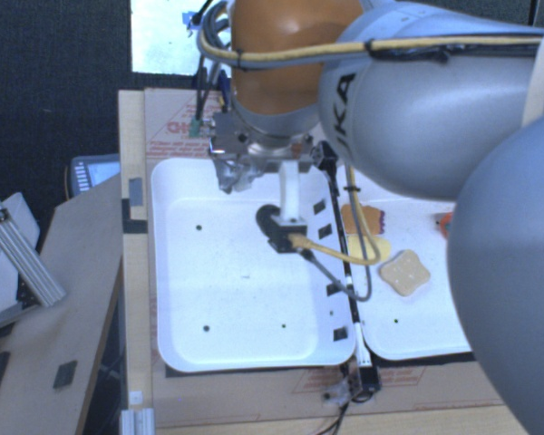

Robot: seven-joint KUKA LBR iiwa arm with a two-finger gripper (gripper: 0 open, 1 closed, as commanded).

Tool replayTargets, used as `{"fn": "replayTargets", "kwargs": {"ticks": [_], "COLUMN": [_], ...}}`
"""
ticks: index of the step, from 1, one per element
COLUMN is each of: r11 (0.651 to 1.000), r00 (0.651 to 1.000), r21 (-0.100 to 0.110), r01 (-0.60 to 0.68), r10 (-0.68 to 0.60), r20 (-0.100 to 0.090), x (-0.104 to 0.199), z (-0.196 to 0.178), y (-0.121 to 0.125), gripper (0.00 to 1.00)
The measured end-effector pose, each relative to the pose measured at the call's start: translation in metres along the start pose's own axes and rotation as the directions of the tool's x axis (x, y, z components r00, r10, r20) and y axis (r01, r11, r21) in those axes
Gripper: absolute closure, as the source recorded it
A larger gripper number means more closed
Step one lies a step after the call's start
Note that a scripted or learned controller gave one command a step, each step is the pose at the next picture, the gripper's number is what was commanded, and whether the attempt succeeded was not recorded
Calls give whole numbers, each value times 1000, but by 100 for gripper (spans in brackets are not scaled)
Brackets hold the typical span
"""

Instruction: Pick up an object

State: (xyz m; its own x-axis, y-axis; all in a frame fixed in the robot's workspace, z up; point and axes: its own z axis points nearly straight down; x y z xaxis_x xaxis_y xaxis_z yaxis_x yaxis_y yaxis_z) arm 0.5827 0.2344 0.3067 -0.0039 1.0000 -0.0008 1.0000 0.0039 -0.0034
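Gripper point(230, 178) hung over left bin point(208, 343); grip state unclear; red print on cardboard point(174, 128) unreadable.

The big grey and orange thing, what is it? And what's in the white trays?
It is a robot arm, grey with an orange band, and a program moves it. Its job is to pick something up. One camera fixed above the bench took this picture, looking down at a slant. The arm reaches in from the picture's right. At the arm's end is its gripper, the part that grabs, above the far end of the left bin. The right bin holds a pale tan piece like toast and an orange-brown piece. I cannot tell whether the gripper holds anything.
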Motion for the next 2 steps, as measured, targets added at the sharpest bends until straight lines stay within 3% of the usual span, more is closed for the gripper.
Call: {"fn": "replayTargets", "kwargs": {"ticks": [1, 2], "r11": [1000, 1000], "r00": [1000, 1000], "r21": [-15, -2], "r01": [-5, 1], "r10": [5, -1], "r20": [-3, -1], "x": [-8, 0], "z": [-55, -42], "y": [81, 31], "gripper": [100, 100]}}
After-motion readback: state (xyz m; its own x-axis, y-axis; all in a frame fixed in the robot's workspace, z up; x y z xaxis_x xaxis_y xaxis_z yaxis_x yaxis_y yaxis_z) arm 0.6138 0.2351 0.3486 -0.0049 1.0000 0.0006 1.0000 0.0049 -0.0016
